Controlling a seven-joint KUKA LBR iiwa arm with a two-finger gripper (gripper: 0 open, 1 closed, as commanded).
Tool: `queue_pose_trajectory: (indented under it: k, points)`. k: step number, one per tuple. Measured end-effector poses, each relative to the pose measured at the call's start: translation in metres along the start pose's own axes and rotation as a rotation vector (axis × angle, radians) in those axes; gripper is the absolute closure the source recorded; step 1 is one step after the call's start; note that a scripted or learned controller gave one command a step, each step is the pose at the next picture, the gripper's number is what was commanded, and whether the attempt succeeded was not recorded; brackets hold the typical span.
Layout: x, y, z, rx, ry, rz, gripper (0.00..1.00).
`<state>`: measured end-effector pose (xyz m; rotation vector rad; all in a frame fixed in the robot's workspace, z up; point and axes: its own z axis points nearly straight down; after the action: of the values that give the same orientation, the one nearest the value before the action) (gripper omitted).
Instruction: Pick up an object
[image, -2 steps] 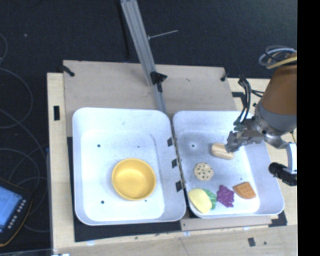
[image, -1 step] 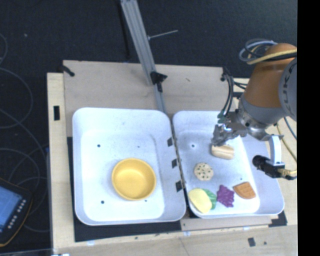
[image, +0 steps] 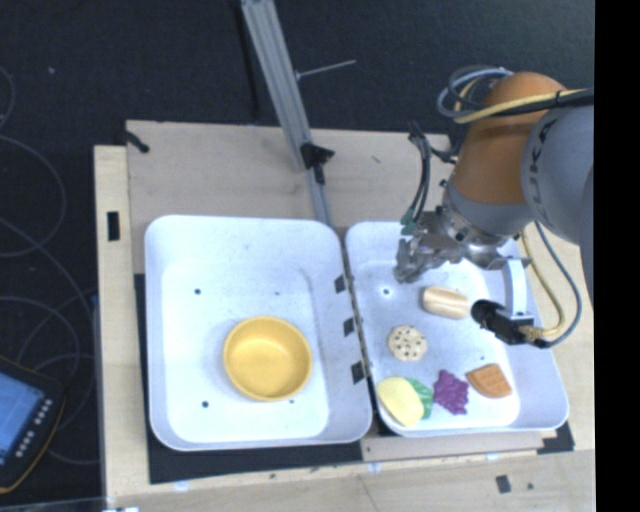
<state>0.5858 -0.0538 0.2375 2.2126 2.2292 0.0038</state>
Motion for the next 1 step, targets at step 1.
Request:
queue_pose_trajectory:
  k: [1]
  points:
    - [0.043, 0.0223, -0.0105, -0.001, 0.0, 0.0, 1.0]
